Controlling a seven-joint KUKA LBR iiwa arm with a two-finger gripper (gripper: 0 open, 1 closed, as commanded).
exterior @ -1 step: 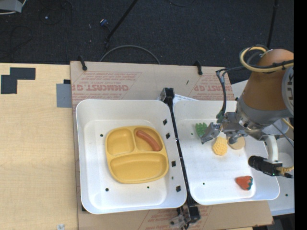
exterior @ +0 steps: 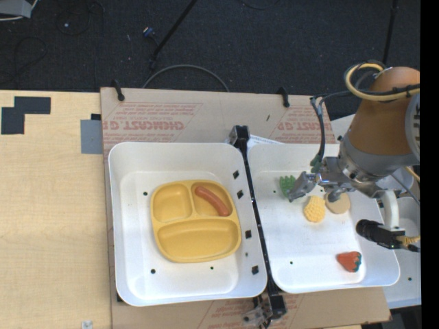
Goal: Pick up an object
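Observation:
In the right bin lie a yellow corn piece, a small green leafy toy, a tan round piece and a red strawberry-like piece. My gripper hangs low over the middle of this bin, open, its fingers spread to either side just above the corn's upper end. One fingertip sits close to the green toy, the other by the tan piece. Nothing is held between them.
The left bin holds a yellow divided plate with a red-brown sausage in its upper right compartment. A black divider runs between the bins. Cardboard lies under both bins.

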